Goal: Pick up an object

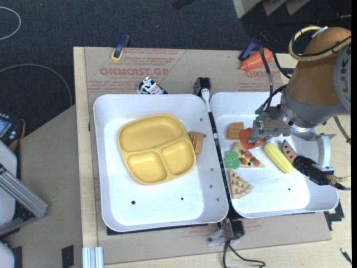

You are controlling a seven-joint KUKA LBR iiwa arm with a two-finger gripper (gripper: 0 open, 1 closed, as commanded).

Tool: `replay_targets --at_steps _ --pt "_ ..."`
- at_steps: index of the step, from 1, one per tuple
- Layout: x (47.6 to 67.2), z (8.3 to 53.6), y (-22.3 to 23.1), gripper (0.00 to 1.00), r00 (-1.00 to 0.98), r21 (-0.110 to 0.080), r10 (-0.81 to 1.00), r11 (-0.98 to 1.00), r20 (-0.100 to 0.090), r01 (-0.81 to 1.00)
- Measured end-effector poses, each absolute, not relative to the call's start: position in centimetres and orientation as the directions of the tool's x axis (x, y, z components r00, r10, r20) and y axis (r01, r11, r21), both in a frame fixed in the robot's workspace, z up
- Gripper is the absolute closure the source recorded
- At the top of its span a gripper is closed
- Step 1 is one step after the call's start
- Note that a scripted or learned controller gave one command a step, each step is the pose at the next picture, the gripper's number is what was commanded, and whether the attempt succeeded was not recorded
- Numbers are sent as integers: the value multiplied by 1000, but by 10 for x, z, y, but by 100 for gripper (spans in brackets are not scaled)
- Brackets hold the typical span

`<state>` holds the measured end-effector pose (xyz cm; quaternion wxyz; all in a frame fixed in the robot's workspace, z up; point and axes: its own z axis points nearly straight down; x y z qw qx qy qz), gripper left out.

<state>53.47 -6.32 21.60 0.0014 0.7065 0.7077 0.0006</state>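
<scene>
Dark carpet surrounds the bench (83, 149), a pale board carrying two white bins side by side; the left bin (162, 205) holds a yellow divided tray (156, 148) with a small brown piece (196, 142) at its edge; the right bin (279, 202) holds the toy food; the grey arm (318, 88) reaches down over it; the jaws (257, 132) sit low on a red piece (249, 140), but how far apart they stand I cannot tell; beside lie a corn cob (278, 157), a pizza slice (240, 184) and green leaf (231, 159).

Place: robotics lab
Evidence: cardboard-topped bench (167, 66) on dark carpet (56, 27), clamps at 12 o'clock, loose cables (17, 71) at 9 o'clock
</scene>
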Motion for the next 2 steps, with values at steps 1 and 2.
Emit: replay_targets --at_steps 1,2 --pt "534 215 -66 100 0 2 1000 0 -1 1000" --pt "528 219 -70 100 0 -1 1000 0 0 1000"
